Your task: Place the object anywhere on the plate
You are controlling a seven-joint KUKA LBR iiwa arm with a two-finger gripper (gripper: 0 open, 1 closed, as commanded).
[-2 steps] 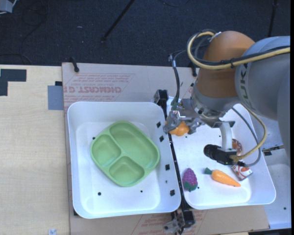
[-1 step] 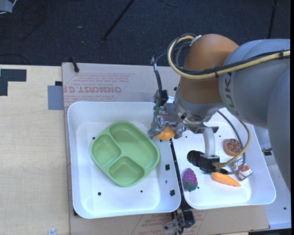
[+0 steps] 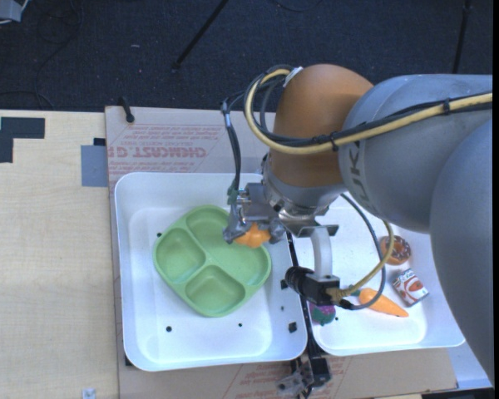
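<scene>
While the grey arm (image 3: 416, 156) reaches over the left bin (image 3: 141, 306), its tool (image 3: 248, 233) is grasping an orange object (image 3: 254, 238) just above the right edge of the green plate (image 3: 191, 264).

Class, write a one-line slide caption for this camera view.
Robot hand with an orange object at the green plate's right rim, left bin.

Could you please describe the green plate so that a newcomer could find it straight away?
Look at the left white bin of the two on the bench. The green plate lies flat in its middle, under the gripper. It alone is pale green, split into three compartments.
</scene>
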